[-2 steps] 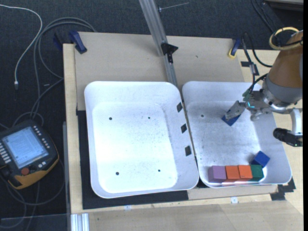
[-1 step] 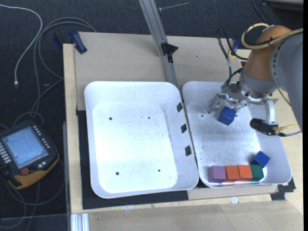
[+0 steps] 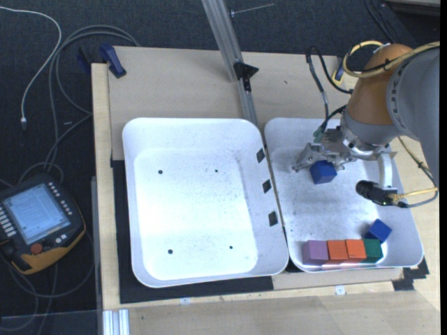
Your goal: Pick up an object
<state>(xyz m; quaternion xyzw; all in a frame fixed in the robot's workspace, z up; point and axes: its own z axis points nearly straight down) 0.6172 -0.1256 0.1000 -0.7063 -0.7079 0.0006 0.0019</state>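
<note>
- Clearly, the blue cube (image 3: 323, 172) sat pinched between the closed claw (image 3: 321, 160) fingers, over the right bin (image 3: 293, 135).
- Lifting straight up, slowly, would probably keep that grip.
- Other blocks (image 3: 343, 250) lined the bin's near edge on the desk (image 3: 174, 75).

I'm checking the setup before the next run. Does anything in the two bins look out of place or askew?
Mostly tidy: purple, orange, red and green blocks sit in a row along the right white bin's near wall. One dark blue cube rests tilted atop that row. Another blue cube sits apart at the gripper.
</note>
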